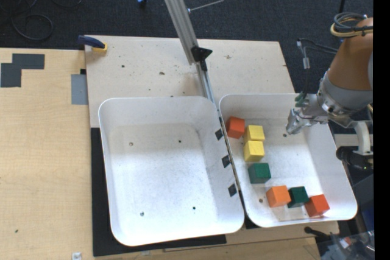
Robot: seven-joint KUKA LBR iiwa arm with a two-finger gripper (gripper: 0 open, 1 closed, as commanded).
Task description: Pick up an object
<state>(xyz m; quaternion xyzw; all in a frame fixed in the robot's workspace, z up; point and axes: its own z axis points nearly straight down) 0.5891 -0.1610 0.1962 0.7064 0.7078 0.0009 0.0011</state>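
Note:
The right bin (332, 149) holds several blocks. An orange-red block (236, 126) lies near its back left, with two yellow blocks (255, 133) (254, 150) beside it and a dark green block (259, 172) below them. Toward the front lie an orange block (278, 196), a second green block (298, 195) and a red block (317, 205). My gripper (294, 125) hangs over the bin's back right part, to the right of the yellow blocks and apart from every block. I see nothing between its fingers.
The left bin (116, 125) sits beside the right one, with black clips (226, 161) along the shared edge. A slanted aluminium bar (180, 15) rises behind the bins. A blue and yellow clamp (92, 42) lies at the bench's back left corner.

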